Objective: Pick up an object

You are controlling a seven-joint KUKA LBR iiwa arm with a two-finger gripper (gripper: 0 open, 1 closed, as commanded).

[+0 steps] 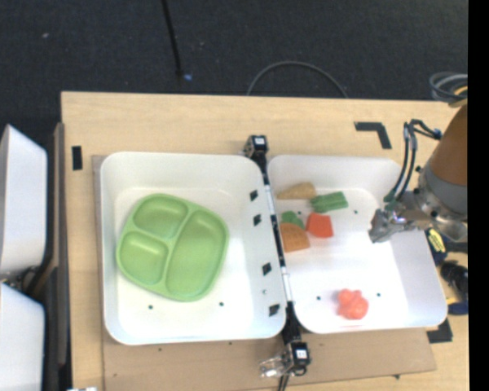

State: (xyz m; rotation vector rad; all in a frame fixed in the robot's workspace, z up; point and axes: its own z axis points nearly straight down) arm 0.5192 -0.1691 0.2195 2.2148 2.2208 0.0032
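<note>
Dark carpet surrounds the desk (187, 120) as the end effector (381, 225) hangs over the right bin (407, 296); its opening cannot be told.
Nearest beside it lies a red block (320, 226); a centred, straight descent looks wisest.

Light wood table (171, 120) on dark carpet floor (81, 31). Thin black cable (169, 27) runs across the floor beyond the table's far edge, another loops (297, 70) at that edge. White boxes (20, 198) stand off the table's left edge. Even lighting.

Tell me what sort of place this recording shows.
Likely a robotics lab grasping station: a wooden bench carries two white bins, toy items like a green divided plate, and the arm's end effector hangs over them.
</note>
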